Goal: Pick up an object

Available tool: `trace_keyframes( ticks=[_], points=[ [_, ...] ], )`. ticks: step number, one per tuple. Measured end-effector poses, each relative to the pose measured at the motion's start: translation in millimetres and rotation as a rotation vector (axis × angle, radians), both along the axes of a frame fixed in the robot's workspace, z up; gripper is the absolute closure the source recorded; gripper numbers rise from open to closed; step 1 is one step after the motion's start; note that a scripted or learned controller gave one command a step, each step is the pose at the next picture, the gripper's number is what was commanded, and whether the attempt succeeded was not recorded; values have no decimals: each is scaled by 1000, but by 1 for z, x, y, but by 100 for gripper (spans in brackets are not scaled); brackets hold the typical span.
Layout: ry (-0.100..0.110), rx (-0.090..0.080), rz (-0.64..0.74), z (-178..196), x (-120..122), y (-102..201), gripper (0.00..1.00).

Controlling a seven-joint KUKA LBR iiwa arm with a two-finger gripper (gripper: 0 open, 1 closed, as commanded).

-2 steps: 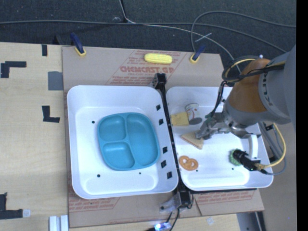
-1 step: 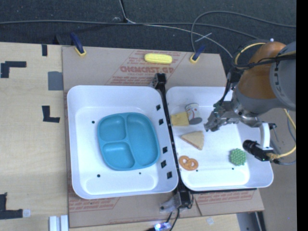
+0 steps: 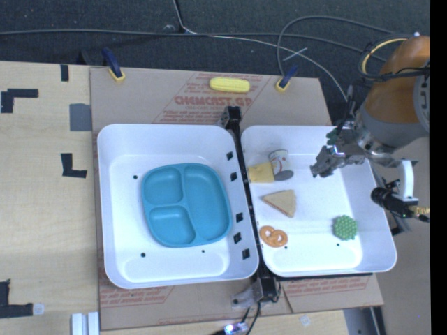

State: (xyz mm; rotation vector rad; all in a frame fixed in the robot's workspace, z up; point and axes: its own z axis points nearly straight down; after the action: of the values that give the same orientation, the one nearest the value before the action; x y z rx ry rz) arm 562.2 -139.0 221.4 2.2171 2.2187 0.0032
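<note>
Two bins: tray [image 3: 186, 205] left, food right
gripper [image 3: 323, 166]: above right bin [image 3: 363, 257], can't tell its state
pretzel [image 3: 273, 237]: near broccoli [image 3: 344, 227]

Two white bins [image 3: 112, 208] sit side by side: one blue divided plate [image 3: 186, 204] in the left; five small items in the right, including one pretzel [image 3: 273, 237], one green ball [image 3: 344, 227], apparently one cup [image 3: 279, 162].

Blue sectioned plate [image 3: 186, 204], green knobbly ball [image 3: 344, 227], tan wedge [image 3: 281, 202], orange-brown pretzel [image 3: 273, 237], white bins [image 3: 112, 187].
</note>
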Motion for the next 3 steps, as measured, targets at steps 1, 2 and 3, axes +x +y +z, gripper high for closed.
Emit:
trace_keyframes(
  ticks=[1, 2, 3],
  points=[
    [4, 2, 0, 15, 0, 0, 100],
    [8, 3, 4, 2, -11, 55, 100],
    [8, 3, 4, -8, -24, 103, 100]
  ],
)
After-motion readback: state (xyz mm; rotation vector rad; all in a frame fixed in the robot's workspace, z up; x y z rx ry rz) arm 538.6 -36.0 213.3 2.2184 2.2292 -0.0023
